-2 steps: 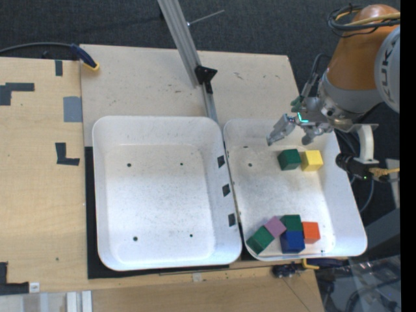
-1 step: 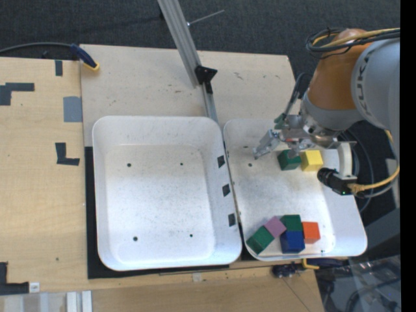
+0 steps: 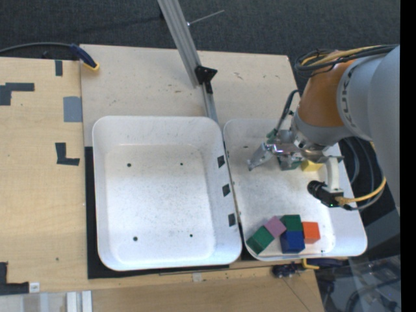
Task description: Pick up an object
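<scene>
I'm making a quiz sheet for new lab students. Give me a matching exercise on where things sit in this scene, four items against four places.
Things:
1. blue block
2. orange block
3. end effector
4. left bin

Places:
A. over the right bin's upper half
B. beside the right bin, on its left
C. rightmost in the block cluster
D. front of the cluster, between green and orange

Pairs: 1-D, 2-C, 3-A, 4-B
</scene>
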### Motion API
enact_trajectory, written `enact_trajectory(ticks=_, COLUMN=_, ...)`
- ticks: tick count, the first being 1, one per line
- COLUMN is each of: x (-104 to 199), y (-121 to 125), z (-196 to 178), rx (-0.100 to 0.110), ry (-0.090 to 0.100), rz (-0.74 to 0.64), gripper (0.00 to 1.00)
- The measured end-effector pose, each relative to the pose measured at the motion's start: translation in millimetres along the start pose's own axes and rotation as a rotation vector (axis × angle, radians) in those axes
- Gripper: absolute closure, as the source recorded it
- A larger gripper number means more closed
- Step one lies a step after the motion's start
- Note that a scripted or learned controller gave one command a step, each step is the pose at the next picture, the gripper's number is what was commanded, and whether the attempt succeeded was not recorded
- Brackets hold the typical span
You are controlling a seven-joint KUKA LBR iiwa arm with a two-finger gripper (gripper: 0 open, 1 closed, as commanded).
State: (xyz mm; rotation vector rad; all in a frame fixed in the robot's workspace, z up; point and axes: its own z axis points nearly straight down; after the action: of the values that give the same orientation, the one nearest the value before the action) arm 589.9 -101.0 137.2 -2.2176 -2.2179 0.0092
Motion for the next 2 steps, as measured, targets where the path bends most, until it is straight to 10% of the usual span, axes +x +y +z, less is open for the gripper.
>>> enact_trajectory(ticks=1, x=1, y=-1, z=48, rx=-0.003, ry=0.0, rz=-0.001, gripper=0.0)
enact_trajectory(ticks=2, x=2, y=0, z=36, rx=-0.005, ry=0.001, rz=-0.002, gripper=1.0)
